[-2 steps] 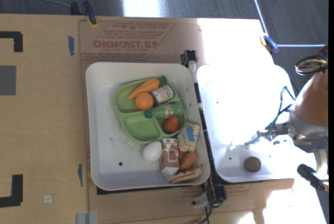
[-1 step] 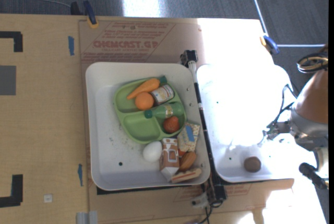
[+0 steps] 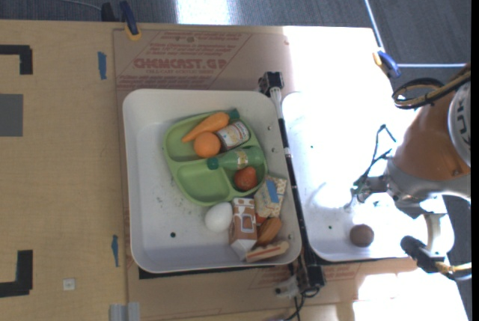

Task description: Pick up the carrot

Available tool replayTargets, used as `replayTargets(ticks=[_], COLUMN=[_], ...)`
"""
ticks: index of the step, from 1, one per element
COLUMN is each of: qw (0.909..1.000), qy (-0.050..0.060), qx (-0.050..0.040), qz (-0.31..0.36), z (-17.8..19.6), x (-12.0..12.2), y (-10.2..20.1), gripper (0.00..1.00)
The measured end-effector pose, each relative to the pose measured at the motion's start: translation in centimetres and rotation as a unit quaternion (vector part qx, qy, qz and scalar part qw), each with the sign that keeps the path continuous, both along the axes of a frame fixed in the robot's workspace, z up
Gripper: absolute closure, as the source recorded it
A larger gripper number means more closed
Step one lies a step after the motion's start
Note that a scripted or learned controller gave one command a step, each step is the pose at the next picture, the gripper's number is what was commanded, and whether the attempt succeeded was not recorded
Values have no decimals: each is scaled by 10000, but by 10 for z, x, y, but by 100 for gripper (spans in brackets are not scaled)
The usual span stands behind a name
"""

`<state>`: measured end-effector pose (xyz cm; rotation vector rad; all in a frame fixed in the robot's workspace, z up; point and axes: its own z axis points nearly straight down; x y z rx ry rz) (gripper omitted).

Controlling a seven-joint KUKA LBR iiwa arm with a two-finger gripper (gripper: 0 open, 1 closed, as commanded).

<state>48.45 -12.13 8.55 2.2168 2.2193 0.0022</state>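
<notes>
Looking at the gripper first: it sits over the view-right bin, reaching in from the right side, w/ the orange band of the arm above it. Glare washes out that bin, so you can't tell how far the gripper is open or whether it has hold of anything. It's well apart from the carrot.

The carrot is in the view-left bin, lying at a slant in the far compartment of the green tray, touching the orange just in front of it. Its thick end is beside a jar lying on its side.

Counts for you:
- 2 white bins, side by side
- 1 carrot, 1 orange, 1 jar, all on the tray
- 1 green bottle lying across the tray, 1 red fruit just beside it
- 1 white egg off the tray's near edge, 1 carton next to it
- 1 brown ball in the view-right bin, near the gripper, towards the front wall
</notes>
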Motion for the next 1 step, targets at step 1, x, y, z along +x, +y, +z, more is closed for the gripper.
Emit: replayTargets(ticks=[1], qw=[10000], qy=[-18], qx=[-10], qz=[-6], z=[0], x=[-2], y=[27], gripper=[100])
